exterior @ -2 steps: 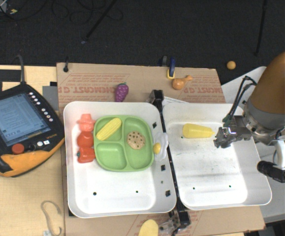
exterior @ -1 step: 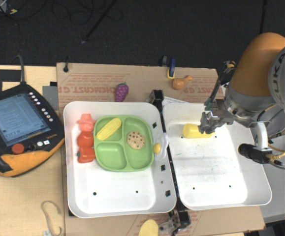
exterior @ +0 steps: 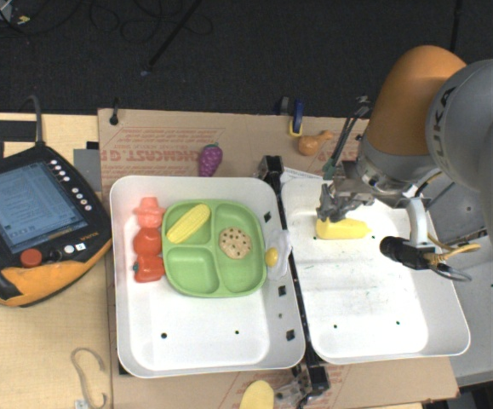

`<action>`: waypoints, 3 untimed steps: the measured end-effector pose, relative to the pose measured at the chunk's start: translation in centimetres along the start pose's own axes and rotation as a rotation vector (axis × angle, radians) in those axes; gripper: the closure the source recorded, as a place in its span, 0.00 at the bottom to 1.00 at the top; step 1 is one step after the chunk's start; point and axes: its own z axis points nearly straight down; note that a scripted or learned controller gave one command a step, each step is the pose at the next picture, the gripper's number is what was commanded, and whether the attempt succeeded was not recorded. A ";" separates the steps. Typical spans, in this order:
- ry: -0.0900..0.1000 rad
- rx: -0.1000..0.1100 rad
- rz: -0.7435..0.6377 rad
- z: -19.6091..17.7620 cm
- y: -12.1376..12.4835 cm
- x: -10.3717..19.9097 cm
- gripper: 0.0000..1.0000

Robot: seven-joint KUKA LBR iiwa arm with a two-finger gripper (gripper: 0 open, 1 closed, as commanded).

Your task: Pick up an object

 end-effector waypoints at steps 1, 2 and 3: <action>0.000 0.000 0.001 -0.3 1.3 2.4 1.00; -0.001 0.001 0.002 -0.5 0.9 2.3 1.00; -0.001 0.000 0.002 -1.6 0.9 1.6 1.00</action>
